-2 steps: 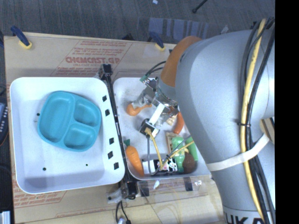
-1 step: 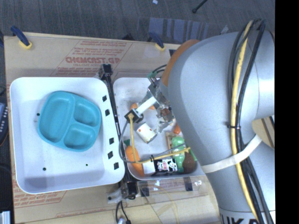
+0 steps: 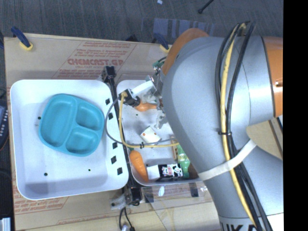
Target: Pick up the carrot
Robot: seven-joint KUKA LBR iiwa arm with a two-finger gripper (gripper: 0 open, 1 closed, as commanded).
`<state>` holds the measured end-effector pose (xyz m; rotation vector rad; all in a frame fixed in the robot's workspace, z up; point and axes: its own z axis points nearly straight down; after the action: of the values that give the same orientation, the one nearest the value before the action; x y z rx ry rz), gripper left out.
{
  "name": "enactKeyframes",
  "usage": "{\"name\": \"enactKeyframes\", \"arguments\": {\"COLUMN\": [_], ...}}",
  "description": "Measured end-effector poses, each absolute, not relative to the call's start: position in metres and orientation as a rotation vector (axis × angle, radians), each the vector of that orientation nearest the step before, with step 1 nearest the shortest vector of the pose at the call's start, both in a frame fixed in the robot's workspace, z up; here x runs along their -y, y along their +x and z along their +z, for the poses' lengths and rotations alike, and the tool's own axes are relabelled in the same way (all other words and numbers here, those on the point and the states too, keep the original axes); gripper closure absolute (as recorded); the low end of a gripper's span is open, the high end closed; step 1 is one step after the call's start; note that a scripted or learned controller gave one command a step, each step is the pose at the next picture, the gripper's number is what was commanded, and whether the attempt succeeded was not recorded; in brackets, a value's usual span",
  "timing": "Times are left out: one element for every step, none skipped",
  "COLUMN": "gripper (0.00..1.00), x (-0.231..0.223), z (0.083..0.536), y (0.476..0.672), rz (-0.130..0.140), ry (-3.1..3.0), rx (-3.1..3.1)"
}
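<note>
An orange carrot (image 3: pixel 137 163) lies in the right bin (image 3: pixel 126 88) near its front left corner, pointing toward the bin's front wall. The gripper (image 3: pixel 155 102) hangs low over the back of that same bin, well behind the carrot, and the big grey arm covers most of it. A smaller orange thing (image 3: pixel 145 107) sits right beside the gripper; I cannot tell whether it lies on the bin floor or touches the gripper.
A blue divided plate (image 3: pixel 71 124) lies in the left bin (image 3: pixel 29 177). In the right bin a white piece (image 3: pixel 150 136) lies mid-floor, and a black-and-white bottle (image 3: pixel 167 171) and a green thing (image 3: pixel 182 160) lie along the front, just right of the carrot.
</note>
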<state>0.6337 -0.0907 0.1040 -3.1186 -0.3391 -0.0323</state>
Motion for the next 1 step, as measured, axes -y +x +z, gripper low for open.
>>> {"name": "enactKeyframes", "arguments": {"gripper": [0.00], "x": [0.0940], "z": [0.1007], "y": [0.4925], "rz": [-0.063], "ry": [-3.115], "rx": [0.461]}}
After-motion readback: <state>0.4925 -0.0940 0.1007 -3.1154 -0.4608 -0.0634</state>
